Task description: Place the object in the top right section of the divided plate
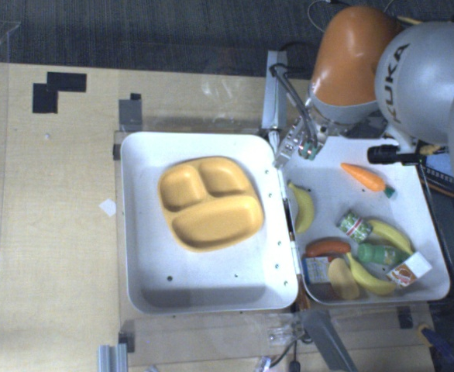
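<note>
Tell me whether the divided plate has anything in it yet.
Empty. All three sections of the yellow divided plate in the left bin show bare; the carrot and other food lie in the right bin.

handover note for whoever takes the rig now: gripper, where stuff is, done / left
Gripper: at the far end of the seam between the two bins, near the top-left corner of the right bin; nothing visible between its fingers, and whether they are open or shut is unclear.
Yellow divided plate: in the left white bin, all three sections bare.
Right white bin: orange toy carrot, yellow bananas, a green and white can, a red sausage-shaped item and other small items.
Done: nothing placed.
Left: pick an object and put it in the plate's top right section.
</note>
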